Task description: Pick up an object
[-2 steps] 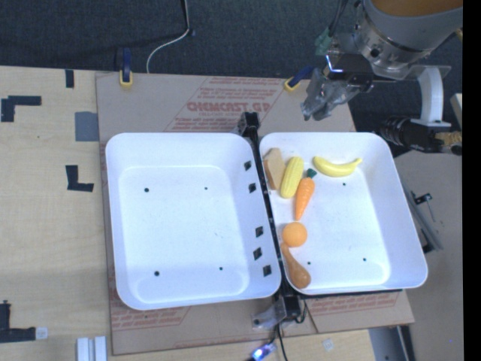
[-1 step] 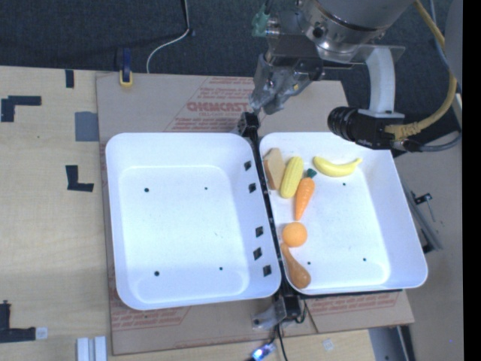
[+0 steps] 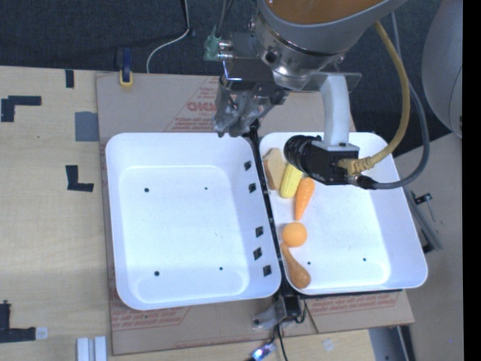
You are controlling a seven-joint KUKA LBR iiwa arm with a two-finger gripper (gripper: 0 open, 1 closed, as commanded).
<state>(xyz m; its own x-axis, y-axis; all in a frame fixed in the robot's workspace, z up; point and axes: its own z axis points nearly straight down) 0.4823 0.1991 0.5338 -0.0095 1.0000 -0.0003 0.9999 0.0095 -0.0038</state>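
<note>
Two shallow white bins sit side by side on a cardboard sheet (image 3: 188,104) on the table (image 3: 45,224). The left bin (image 3: 120,201) shows four small dark dots on its floor and four dark marks along its right wall. The right bin (image 3: 391,254) holds five items, all bunched at its left side: one tan slice (image 3: 273,167) at the far left corner, one yellow piece (image 3: 289,182) just right of it and touching, one orange carrot (image 3: 303,198) slanting down beside the yellow piece, one orange ball (image 3: 294,235) nearer, and one brownish-orange elongated piece (image 3: 295,270) nearest, against the near left corner. The grey arm (image 3: 331,6) comes in from the top right, with the hand (image 3: 239,119) over the far end of the divider between the two bins, above the far edge of the bins. Fingers are dark and blurred together, so cannot tell whether the hand is released or clenched; nothing visible between them. A black cylindrical unit (image 3: 319,159) on a white bracket hangs over the far left part of the right bin, just right of the yellow piece, with a tan cable (image 3: 398,89) looping up from it. One yellow-and-blue clamp (image 3: 125,68) sits at the far left corner of the cardboard. Several dark tape marks on the table at left.
</note>
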